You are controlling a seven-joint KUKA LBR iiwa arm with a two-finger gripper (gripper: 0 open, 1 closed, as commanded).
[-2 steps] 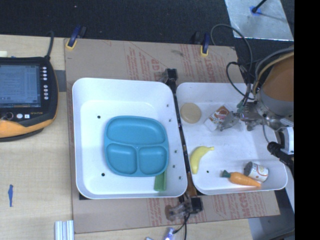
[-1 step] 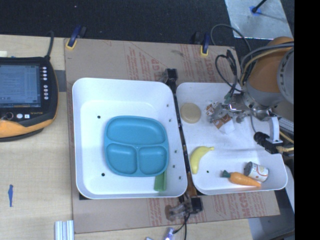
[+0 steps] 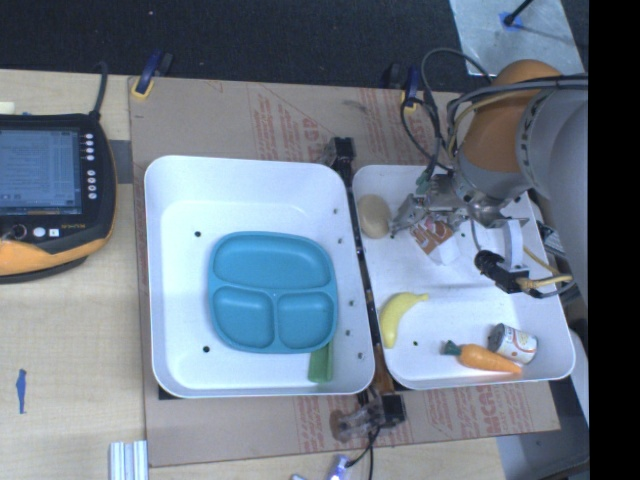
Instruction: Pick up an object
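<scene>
My gripper [image 3: 428, 214] hangs low in the far part of the right bin [image 3: 560, 363], under the grey wrist with its orange band. A small brown and red packet [image 3: 435, 236] lies right at the gripper's near side, partly covered by it; I cannot tell whether they touch. A beige round object [image 3: 373, 216] rests just left of the gripper against the bin's left wall. A yellow banana [image 3: 397, 316] lies nearer the front left. An orange carrot [image 3: 483, 359] and a small can [image 3: 515, 343] sit at the front right.
The left bin [image 3: 175, 268] holds a blue divided plate [image 3: 272, 290] and a green piece [image 3: 320, 365] at its front right. A tablet-like pendant [image 3: 50, 193] lies on the bench at the far left. Cables run around the wrist.
</scene>
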